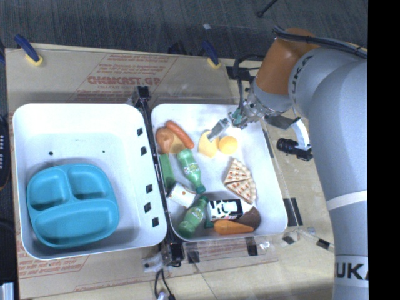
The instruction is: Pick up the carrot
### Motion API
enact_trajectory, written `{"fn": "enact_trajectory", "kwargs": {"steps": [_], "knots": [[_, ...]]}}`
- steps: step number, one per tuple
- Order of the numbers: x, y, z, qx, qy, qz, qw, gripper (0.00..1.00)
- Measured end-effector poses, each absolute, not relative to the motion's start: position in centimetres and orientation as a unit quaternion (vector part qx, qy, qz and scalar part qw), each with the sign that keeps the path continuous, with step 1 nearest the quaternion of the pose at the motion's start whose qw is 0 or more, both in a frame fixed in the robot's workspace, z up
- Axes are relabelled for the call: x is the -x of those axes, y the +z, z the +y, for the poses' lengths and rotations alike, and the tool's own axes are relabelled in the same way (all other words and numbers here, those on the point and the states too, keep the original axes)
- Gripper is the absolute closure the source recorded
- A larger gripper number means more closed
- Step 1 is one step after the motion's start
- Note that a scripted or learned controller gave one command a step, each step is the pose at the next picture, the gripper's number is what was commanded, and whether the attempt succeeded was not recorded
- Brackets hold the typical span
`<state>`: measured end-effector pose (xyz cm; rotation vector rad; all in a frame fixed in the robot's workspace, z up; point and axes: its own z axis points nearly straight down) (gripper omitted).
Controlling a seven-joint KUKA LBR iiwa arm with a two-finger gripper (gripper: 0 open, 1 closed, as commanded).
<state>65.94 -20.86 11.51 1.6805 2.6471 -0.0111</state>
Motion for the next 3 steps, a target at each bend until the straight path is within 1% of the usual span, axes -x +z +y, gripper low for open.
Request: {"fn": "enact_trajectory", "kwargs": {"steps": [1, 2, 3], "knots": [[-65.7, 9.2, -18.7, -0.546, -0.0030, 0.838, -0.002, 0.00], [-65.8, 10.4, -18.7, -0.543, -0.0043, 0.840, -0.002, 1.00], [-65.8, 10.3, -18.7, -0.543, -0.0046, 0.840, -0.002, 0.00]]}}
